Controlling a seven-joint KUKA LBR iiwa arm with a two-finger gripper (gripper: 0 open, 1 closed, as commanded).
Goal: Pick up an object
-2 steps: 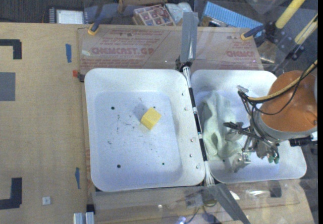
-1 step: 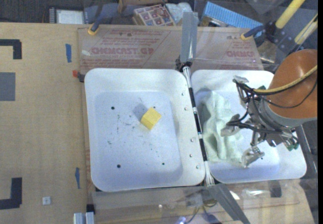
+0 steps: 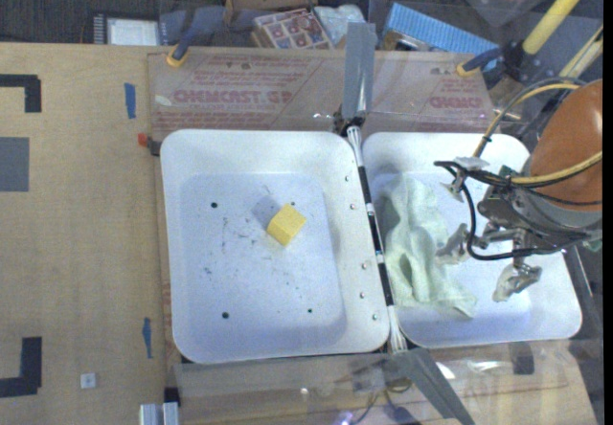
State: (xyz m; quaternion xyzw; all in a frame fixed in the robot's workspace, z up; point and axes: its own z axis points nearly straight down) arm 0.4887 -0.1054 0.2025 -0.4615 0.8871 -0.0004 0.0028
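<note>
Here, the gripper [image 3: 486, 268] hangs over the right bin [image 3: 556, 318] — fingers apart, nothing between them — beside a pale cloth [image 3: 417, 246].

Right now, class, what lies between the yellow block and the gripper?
In the camera view, the divider where the two bins meet and a pale green cloth lie between the yellow block and the gripper.

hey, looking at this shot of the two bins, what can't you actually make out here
- Camera view: the gripper over the right bin is small and cluttered by cables; finger state unclear.
- The pale green cloth has its right edge partly behind the gripper.
- The specks around the yellow block in the left bin are too small to identify.
</note>
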